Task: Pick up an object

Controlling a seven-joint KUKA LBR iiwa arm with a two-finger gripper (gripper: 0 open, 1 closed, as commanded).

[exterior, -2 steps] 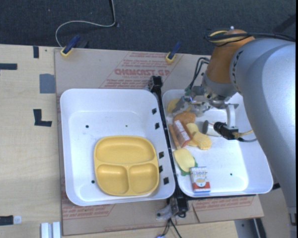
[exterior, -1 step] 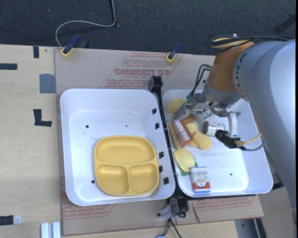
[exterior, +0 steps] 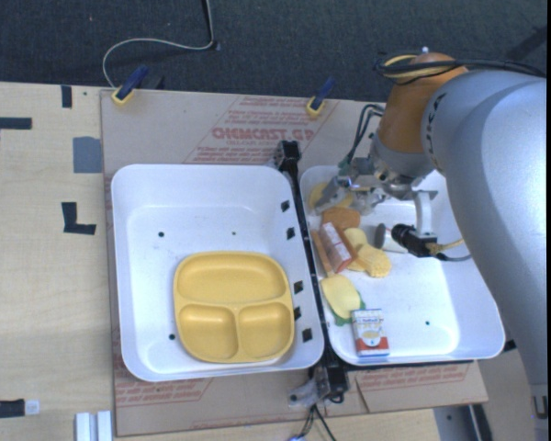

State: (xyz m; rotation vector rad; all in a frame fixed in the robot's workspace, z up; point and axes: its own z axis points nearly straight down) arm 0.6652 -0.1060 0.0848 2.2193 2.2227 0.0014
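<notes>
My gripper (exterior: 353,187) is down in the far left corner of the right bin (exterior: 441,324), below the orange band of the arm (exterior: 406,122). Just in front of it lies a pile of small food items: a brown bun-like piece (exterior: 341,217), a reddish-brown packet (exterior: 333,248), a pale yellow piece (exterior: 356,240) and a yellow crinkled piece (exterior: 377,264). A yellowish item (exterior: 324,194) sits right beside the gripper on its left; whether they touch is unclear. Nearer the front are a yellow-green lemon-like object (exterior: 342,294) and a small white and red carton (exterior: 370,330).
The left bin (exterior: 165,200) holds a yellow divided plate (exterior: 234,303) toward its front right. A black divider (exterior: 300,237) runs between the bins. The bulky grey arm covers the right bin's right side. Blue-yellow clamps (exterior: 127,88) sit at the board's far edge.
</notes>
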